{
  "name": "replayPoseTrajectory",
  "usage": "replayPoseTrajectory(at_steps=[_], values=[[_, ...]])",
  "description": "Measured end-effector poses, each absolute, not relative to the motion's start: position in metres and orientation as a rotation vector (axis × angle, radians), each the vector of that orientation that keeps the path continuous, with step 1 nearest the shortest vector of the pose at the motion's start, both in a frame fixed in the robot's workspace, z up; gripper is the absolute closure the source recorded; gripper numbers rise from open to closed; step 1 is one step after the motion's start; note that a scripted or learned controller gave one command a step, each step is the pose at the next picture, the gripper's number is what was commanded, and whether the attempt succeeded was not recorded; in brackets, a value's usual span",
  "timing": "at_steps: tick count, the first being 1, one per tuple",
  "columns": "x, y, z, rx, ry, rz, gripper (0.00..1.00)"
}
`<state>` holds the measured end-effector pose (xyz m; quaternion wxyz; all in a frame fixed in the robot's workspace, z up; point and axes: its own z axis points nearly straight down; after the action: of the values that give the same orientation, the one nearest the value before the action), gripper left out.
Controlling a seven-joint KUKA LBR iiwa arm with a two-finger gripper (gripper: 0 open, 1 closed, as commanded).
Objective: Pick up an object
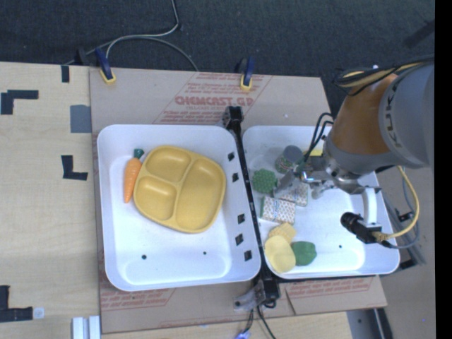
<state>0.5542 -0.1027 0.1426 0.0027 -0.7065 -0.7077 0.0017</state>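
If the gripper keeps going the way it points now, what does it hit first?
Probably the patterned cloth piece: the gripper points down-left over the right bin, with that cloth just beyond its tips. The green object is close too; depth is unclear.

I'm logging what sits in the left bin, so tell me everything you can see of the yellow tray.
The yellow tray is a rounded-square plate of what looks like matte plastic, split by raised ridges into three compartments: one long one at the upper left and two smaller ones. All three hold nothing. It lies flat, right side up, turned at an angle, in the upper middle of the left bin. A toy carrot lies along its left edge, touching or nearly so. The gripper is over the right bin, away from it.
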Motion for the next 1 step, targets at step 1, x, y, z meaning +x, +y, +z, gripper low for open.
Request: replayPoseTrajectory(at_steps=[1], values=[[0.6307, -0.1107, 0.1021, -2.22, -2.225, -0.002, 0.0]])
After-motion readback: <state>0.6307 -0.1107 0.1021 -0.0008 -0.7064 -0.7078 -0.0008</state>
